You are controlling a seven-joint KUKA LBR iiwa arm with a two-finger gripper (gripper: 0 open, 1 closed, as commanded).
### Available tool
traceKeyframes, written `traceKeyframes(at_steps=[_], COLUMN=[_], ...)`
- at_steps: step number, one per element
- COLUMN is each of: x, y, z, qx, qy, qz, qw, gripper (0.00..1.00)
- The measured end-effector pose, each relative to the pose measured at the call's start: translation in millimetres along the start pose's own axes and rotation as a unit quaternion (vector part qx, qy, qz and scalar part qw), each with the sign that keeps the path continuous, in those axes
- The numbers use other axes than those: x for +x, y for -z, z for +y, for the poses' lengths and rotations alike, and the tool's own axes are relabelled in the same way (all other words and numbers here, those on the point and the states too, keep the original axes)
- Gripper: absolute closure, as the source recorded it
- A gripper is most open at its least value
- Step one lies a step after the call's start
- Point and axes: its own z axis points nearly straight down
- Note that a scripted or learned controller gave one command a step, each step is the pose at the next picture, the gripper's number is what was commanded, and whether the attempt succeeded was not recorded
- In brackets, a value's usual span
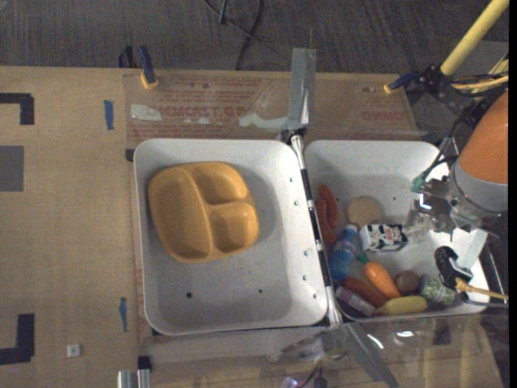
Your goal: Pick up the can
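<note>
Starting from the orange tray (203, 210) in the left bin, the can (437, 291) lies far to its right, in the right bin's near corner beside a yellow banana (401, 305). My gripper (440, 217) hovers above it; I cannot tell its spread. Approach step: descend over the can next.

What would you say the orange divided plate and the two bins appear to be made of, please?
The divided plate looks like moulded plastic with a matte orange finish: one even colour, soft rounded compartment edges. The left bin and right bin look like smooth white plastic or coated metal; small dark dots like screws show, so I cannot tell which.
</note>
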Motion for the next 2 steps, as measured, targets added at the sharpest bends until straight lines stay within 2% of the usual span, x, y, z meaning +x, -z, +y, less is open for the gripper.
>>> traceKeyframes(at_steps=[1,2], x=[-27.7,-13.5], y=[70.2,117.1], z=[60.9,119.1], qx=[-0.001,-0.001], qy=[-0.196,-0.364], qz=[0.0,0.0], qw=[0.9807,0.9315], gripper=[1.0,1.0])
